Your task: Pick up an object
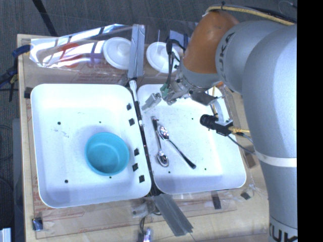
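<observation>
Claw (162,96) hangs low over the far left corner of the right bin (229,178), at the end of the big grey arm (262,84) with its orange band (204,42); whether its fingers are apart or together cannot be told from this angle, and nothing can be seen held in it.

Largest after the arm is the counter (86,213), carrying both white bins. The left bin (50,135) lies to the left of the claw, and in it, well apart from the claw and nearer the camera, sits a blue bowl (107,153).

Just below the claw, in the right bin, two spoons lie side by side: a dark-handled spoon (174,146) with its bowl near the claw and handle slanting away to the right, and a second spoon (159,146) running straight towards the near edge. Neither touches the claw.

Beyond the claw, outside the bins, stand two round white lids (117,52).
</observation>
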You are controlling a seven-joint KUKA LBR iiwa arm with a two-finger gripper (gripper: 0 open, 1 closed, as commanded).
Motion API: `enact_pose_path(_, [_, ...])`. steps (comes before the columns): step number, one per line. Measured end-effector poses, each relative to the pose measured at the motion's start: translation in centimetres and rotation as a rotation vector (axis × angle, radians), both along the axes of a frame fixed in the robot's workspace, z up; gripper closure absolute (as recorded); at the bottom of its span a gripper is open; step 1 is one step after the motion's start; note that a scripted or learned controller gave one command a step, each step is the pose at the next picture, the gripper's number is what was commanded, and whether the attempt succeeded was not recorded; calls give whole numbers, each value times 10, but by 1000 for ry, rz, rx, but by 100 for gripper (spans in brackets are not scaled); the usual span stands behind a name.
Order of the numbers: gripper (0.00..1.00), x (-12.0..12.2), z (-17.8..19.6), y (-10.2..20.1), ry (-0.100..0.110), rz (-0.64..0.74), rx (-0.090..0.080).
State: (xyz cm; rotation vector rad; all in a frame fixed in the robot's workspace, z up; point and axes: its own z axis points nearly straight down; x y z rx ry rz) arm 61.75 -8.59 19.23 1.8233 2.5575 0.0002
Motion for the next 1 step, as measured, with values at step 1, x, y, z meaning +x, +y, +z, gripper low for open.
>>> enact_pose_path(1, [0, -2, -85, -39, 3, 43, 1])
